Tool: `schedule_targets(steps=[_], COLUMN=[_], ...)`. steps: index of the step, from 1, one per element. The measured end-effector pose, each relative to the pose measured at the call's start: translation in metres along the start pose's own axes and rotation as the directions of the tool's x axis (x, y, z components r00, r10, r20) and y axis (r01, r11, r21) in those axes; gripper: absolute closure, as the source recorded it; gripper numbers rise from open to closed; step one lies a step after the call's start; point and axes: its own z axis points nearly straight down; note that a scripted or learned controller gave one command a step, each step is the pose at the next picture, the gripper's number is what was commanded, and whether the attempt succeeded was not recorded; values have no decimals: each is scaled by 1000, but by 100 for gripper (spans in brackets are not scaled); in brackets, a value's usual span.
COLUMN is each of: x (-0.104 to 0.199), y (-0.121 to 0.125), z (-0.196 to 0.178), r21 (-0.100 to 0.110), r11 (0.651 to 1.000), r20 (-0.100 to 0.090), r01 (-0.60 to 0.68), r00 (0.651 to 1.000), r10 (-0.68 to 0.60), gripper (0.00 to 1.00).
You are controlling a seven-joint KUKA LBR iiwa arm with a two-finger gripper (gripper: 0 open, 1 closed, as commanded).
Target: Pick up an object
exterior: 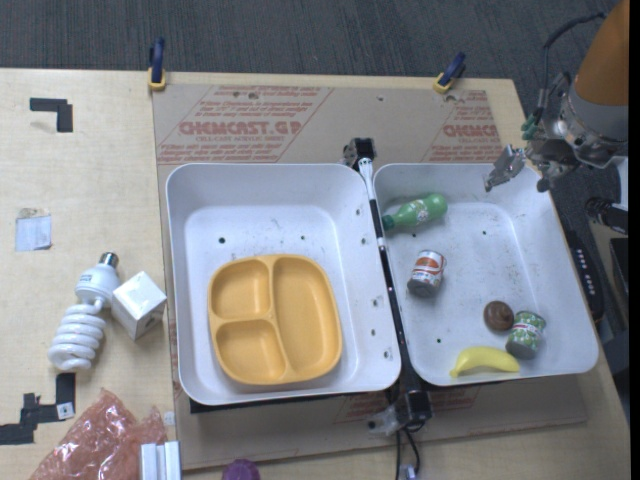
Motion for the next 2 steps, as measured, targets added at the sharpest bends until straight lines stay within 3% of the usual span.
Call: schedule_targets(steps=[1,2], x=[8,59], y=[-20,-61], z=[70,105], r21=[0,1], r11=[1000,1000], r20=[-1,-1], r01=[0,-1], r00=[1000,1000], r10=[0,1], gripper=[0,0])
